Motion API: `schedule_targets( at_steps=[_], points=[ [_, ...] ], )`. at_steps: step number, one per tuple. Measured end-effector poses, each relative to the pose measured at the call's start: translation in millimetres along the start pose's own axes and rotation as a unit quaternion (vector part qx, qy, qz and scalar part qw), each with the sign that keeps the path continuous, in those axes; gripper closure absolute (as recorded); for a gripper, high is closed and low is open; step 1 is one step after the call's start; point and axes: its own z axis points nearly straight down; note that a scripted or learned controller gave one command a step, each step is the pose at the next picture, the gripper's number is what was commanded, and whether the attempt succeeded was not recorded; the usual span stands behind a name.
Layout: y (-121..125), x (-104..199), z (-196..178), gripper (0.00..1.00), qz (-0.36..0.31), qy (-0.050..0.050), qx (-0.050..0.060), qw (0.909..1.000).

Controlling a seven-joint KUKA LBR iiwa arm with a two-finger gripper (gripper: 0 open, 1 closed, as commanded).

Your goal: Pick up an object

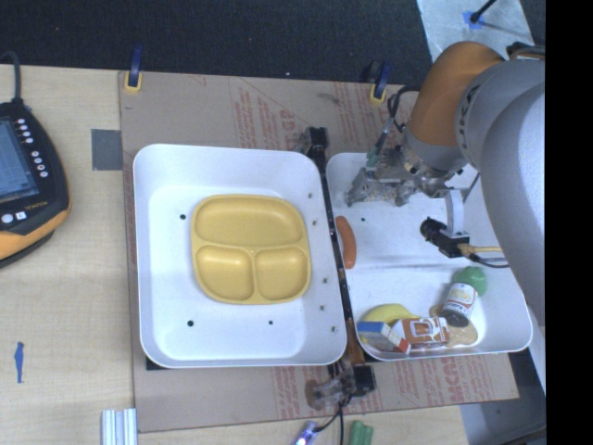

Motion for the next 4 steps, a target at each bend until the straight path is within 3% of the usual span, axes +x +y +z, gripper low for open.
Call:
schedule_targets(
  at_steps=[1,2,3,4],
  points=[
    [0,1,0,0.0,-0.001,0.0,0.001,1.0],
    [-36,58,-101,0.0,0.0,0.0,0.0,1.0],
    [-82,78,-99,0.0,-0.001,-0.001,0.001,1.0],
    [-65,60,-100,0.0,0.001,-0.001,0.0,1.0]
  ],
)
